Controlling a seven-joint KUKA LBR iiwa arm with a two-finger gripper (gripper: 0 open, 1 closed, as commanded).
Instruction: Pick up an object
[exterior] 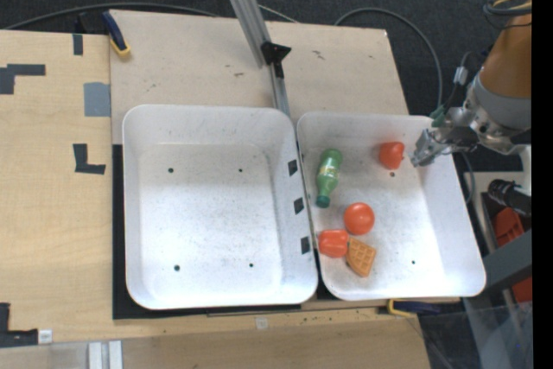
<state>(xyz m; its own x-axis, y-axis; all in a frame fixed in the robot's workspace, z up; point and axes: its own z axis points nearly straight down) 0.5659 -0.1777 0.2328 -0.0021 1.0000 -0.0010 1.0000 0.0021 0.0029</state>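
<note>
Just above the right side of the right bin: the tool, pointing down and to the left at the end of the grey and orange arm. Cannot tell if open or closed, with nothing seen held in it. Just beside the tool, on the bin floor: a small red toy, close but maybe not touching. Farther left, near the wall between the bins: a green bottle lying on its side. Nearer the front: an orange ball, and below it a red toy touching a tan waffle piece. To the left, right up against the first one: the left bin. Under both: the wooden bench. At the back, slanting up from between the bins: a grey metal pole. Far off at the back left corner: a yellow and blue clamp.
</note>
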